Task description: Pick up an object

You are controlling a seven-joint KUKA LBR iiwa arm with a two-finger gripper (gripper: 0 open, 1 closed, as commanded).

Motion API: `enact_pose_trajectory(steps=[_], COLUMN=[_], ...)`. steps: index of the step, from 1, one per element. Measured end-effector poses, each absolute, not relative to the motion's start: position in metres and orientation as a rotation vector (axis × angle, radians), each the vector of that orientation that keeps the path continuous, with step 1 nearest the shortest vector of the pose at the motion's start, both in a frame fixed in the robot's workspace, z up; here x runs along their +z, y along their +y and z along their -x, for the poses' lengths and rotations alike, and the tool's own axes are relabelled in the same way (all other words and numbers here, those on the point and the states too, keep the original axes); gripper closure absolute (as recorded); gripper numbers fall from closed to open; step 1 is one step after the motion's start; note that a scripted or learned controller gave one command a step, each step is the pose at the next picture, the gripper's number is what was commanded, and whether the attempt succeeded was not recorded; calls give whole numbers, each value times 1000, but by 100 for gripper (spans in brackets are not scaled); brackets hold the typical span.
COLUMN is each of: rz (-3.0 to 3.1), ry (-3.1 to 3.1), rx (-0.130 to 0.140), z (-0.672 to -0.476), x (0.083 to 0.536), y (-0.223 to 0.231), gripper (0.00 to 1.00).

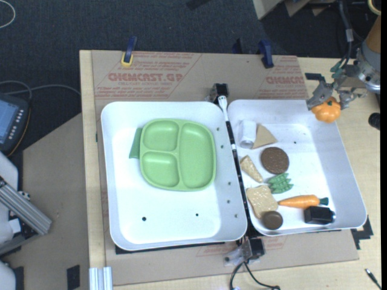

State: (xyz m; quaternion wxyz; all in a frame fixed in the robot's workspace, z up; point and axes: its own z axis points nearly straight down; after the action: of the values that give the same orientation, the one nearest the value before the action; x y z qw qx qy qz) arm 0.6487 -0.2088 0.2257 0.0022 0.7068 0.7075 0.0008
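gripper (329, 104) pinching orange fruit (328, 112) above right bin (344, 162); bench board (151, 71) reads "CHEMCAST GP"

Pale wooden worktop (91, 132) under a printed brown cardboard sheet (181, 71). Blue clamps (129, 51) at the sheet's far edge. Two shallow white bins resting on the sheet: left bin (121, 180) and right bin (344, 162), touching along a central seam.
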Motion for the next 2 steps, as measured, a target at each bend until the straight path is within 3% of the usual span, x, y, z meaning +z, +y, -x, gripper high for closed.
enact_pose_trajectory(steps=[2], rz=[-2220], ry=[2228], rx=[-1], z=[-591], x=[223], y=[-124], gripper=[100])
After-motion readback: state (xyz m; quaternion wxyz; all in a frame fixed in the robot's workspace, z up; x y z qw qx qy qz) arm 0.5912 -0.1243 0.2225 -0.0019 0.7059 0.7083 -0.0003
